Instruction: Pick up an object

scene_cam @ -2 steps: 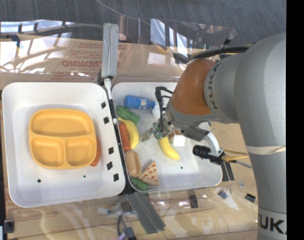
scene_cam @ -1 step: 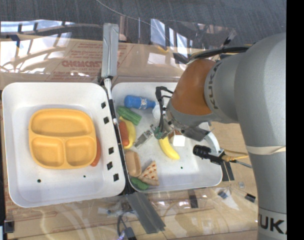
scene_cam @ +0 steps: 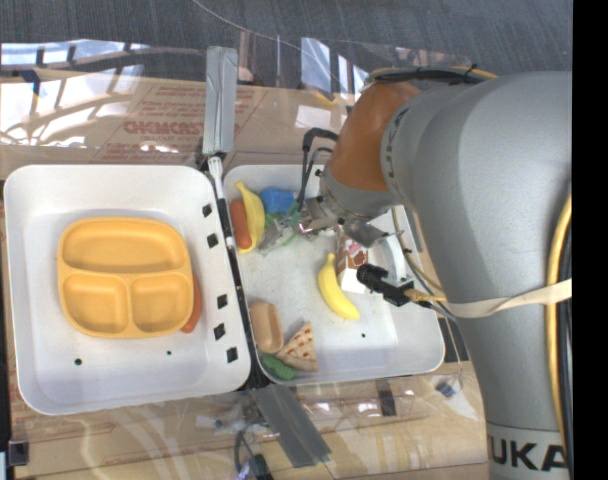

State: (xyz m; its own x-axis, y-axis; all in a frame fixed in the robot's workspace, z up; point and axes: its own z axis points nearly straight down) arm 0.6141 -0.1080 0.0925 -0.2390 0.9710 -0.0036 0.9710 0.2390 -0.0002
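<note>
Two white bins sit side by side on the bench. We start on the left. The left bin (scene_cam: pixel 24 268) holds a yellow tray (scene_cam: pixel 124 273) with three parts, and something orange-red peeks out at the tray's right edge.

Next comes the right bin (scene_cam: pixel 424 353), full of toy food. At its far left side lie a hot dog (scene_cam: pixel 246 218) and a blue thing (scene_cam: pixel 277 200). Close to us lie a bread roll (scene_cam: pixel 265 324), a pizza slice (scene_cam: pixel 300 346) and a green thing (scene_cam: pixel 276 367). A banana (scene_cam: pixel 334 288) lies in the middle.

The big grey arm (scene_cam: pixel 484 198) reaches in from the right. Its gripper (scene_cam: pixel 309 220) is low in the far part of this bin, just beside the blue thing. We cannot tell how the tool is set, because the wrist hides it.

We think the job is not done yet. All the food we see lies in the bin, and nothing is lifted. A grab and a lift are left to do.
</note>
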